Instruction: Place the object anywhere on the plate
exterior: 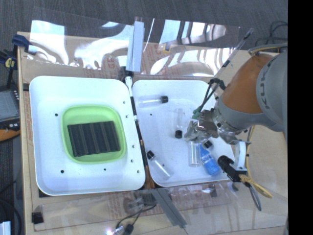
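Observation:
A green plate (93,116) with a dark ridged insert (93,137) lies in the left bin (44,102). Several clear vials lie in the right bin (166,87): one with a black cap at the back (152,101), one upright-looking near the middle (179,120), one at the front left (159,165). My gripper (197,132) hangs low over the right bin's right half. Just below it lie a clear vial (195,153) and a blue-tinted vial (210,163). Whether anything is held is hidden by the wrist.
The arm's orange band (247,82) and grey wrist cover the right bin's right wall. A divider ridge (134,126) separates the bins. Clear plastic sheeting (137,43) stands behind them. Cables and tools lie on the bench front (166,207).

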You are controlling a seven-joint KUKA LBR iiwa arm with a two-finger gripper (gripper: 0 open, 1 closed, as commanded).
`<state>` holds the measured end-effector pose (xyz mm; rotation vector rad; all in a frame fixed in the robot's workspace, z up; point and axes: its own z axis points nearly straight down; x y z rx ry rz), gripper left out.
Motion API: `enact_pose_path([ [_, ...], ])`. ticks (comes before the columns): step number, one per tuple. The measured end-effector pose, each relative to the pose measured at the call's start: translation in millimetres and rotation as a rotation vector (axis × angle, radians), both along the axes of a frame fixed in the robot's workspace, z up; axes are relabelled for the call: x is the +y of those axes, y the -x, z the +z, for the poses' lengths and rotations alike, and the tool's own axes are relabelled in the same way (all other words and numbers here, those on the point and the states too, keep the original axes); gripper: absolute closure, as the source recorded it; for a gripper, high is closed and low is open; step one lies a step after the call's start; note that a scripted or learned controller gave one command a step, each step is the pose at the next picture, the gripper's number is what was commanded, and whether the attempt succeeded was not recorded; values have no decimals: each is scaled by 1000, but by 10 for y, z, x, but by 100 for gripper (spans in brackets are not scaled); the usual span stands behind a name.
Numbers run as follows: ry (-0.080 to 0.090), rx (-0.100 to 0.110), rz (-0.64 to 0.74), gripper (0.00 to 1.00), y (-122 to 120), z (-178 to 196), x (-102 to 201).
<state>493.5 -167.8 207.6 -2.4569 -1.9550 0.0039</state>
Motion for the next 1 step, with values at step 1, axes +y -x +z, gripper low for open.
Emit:
enact_pose_path([
  [1, 0, 0, 0, 0, 0, 0, -1],
])
